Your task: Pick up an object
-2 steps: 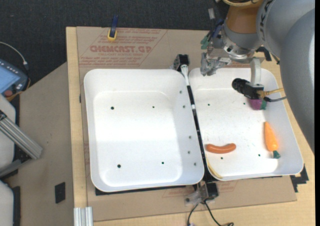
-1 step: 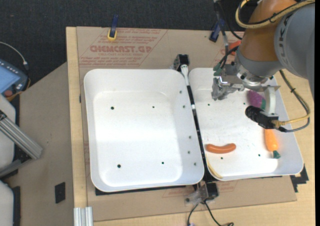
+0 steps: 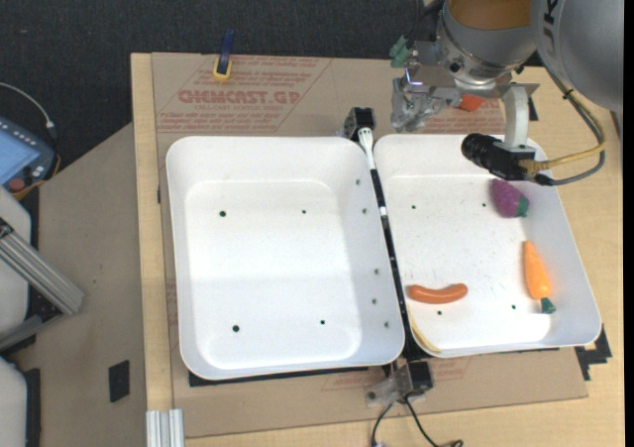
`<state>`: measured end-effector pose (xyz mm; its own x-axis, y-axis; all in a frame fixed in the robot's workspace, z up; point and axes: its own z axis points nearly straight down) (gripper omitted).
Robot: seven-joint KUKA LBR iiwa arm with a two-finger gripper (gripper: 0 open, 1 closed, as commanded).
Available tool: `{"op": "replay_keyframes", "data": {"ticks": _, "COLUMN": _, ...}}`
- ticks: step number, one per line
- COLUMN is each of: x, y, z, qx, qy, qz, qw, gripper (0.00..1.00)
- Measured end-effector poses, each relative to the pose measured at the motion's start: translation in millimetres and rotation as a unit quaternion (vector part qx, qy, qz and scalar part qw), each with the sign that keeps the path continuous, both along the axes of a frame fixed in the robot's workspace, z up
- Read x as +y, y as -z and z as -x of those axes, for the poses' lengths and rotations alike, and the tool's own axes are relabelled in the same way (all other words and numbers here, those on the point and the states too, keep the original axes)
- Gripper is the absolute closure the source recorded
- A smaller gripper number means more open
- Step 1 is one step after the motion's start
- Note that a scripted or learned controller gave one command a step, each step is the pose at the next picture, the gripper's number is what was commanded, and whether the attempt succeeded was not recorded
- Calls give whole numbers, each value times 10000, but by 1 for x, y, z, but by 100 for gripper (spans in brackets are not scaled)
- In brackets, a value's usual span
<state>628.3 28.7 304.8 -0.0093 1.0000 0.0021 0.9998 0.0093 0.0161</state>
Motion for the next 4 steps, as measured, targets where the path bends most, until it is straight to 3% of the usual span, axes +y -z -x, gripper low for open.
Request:
{"op": "replay_keyframes", "data": {"ticks": 1, "x": 18, "y": -8, "z": 59, "qx": 99, "qy": 31, "qz": 3, "qw": 9999, "gripper": 100}}
{"op": "replay_keyframes", "data": {"ticks": 2, "x": 26, "y": 23, "z": 140, "qx": 133, "qy": 51, "qz": 6, "qw": 9999, "gripper": 100}}
{"op": "replay_keyframes", "data": {"ticks": 3, "x": -28, "y": -44, "z": 145, "qx": 49, "qy": 69, "qz": 16, "qw": 10000, "gripper": 100}}
{"op": "replay_keyframes", "data": {"ticks": 4, "x": 39, "y": -99, "z": 149, "qx": 42, "qy": 5, "qz": -1, "qw": 10000, "gripper": 100}}
